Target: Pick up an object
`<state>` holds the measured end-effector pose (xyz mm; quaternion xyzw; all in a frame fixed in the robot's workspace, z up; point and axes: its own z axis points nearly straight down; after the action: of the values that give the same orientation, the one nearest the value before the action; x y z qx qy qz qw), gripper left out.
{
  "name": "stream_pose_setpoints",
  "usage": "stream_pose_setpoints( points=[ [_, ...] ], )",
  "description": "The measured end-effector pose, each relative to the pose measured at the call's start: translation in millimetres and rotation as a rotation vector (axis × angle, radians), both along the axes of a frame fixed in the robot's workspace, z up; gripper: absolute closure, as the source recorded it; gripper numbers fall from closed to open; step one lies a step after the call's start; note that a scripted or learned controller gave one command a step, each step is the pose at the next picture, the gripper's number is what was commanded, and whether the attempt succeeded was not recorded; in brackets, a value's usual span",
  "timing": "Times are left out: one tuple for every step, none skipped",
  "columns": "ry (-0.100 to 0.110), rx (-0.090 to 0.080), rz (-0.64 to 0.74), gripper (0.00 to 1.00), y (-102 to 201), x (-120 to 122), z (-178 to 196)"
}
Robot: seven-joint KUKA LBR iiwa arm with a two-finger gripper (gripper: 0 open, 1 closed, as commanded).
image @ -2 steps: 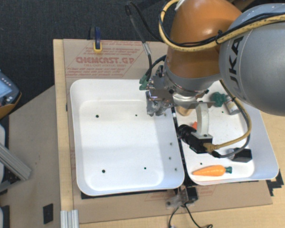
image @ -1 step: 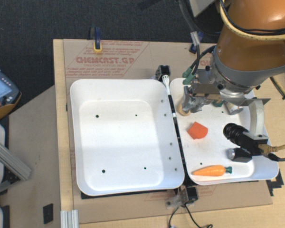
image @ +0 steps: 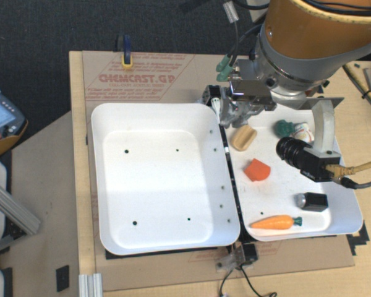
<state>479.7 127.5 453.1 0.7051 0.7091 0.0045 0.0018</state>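
The tool point(image: 236, 117) hangs low over the upper left corner of the right bin point(image: 346, 218), close to the wall where the two bins meet. Whether it is wide or narrow I cannot tell, since the wrist and its cables cover that part. A tan block point(image: 243, 137) lies tilted just below the tool, very near it; whether they touch is unclear. Further down the bin sits an orange-red block point(image: 257, 171), and near the bottom edge lies a toy carrot point(image: 273, 223) with its green end pointing right. A small black and silver piece point(image: 313, 201) rests just above the carrot's right end. A green and white item point(image: 289, 129) lies near the top of the bin, right of the tan block. The left bin point(image: 105, 166) sits beside it. Both bins rest on a brown board point(image: 142, 76) on the desk point(image: 365, 98).
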Motion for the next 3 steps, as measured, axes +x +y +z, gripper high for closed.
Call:
stream_pose_setpoints(
  points=[
    [0.005,-0.004,-0.004,1.0,-2,0,7],
    [0.021,-0.006,0.002,1.0,69,-2,-81],
    [0.023,-0.009,-0.009,1.0,48,-3,-192]
  ],
)
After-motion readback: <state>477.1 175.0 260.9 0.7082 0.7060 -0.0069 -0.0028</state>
